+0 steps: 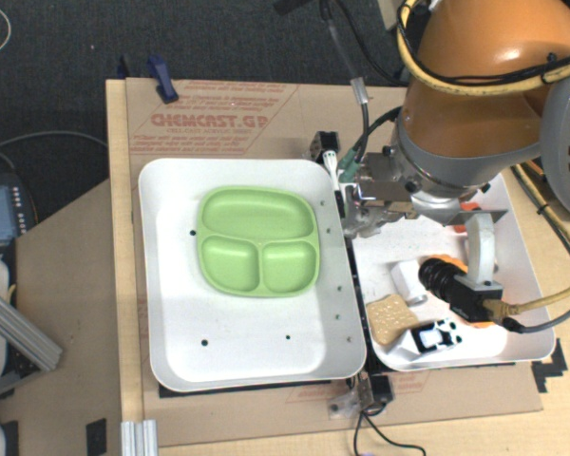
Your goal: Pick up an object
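Note:
My gripper (364,213) hangs low over the far left corner of the right bin (522,255), close to the wall shared with the left bin. The big orange and grey arm covers most of that bin's far half. A tan, toast-like slice (389,318) lies near the bin's front left corner. Beside it are a small white block (407,282) and a black-and-white object (438,336) at the front edge. A bit of an orange thing (443,259) peeks out in the bin's middle. Nothing shows between the gripper and these objects.
The left bin (171,312) holds a green divided plate (258,240) in its far half. Both bins rest on a brown board (209,112) with a blue clip (161,79) at its far left corner.

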Controlling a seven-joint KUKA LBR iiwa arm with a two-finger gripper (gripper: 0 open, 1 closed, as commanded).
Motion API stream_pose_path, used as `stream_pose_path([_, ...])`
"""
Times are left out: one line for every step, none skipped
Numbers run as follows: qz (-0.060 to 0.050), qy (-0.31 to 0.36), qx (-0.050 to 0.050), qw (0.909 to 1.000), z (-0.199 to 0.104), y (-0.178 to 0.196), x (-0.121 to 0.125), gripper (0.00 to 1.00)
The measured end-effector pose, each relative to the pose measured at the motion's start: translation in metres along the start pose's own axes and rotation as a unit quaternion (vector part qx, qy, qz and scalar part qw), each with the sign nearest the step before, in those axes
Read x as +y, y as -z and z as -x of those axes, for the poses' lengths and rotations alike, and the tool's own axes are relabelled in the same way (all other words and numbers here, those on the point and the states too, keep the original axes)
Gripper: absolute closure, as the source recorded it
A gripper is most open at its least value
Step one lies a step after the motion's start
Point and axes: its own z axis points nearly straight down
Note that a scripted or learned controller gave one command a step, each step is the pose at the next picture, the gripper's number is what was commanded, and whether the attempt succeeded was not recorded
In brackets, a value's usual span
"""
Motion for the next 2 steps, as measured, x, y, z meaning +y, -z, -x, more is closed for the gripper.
stream_pose_path([0.003,0.008,0.002,1.0000,-0.097,0.009,-0.001,1.00])
stream_pose_path([-0.001,-0.001,0.000,1.0000,-0.012,-0.034,0.000,1.00])
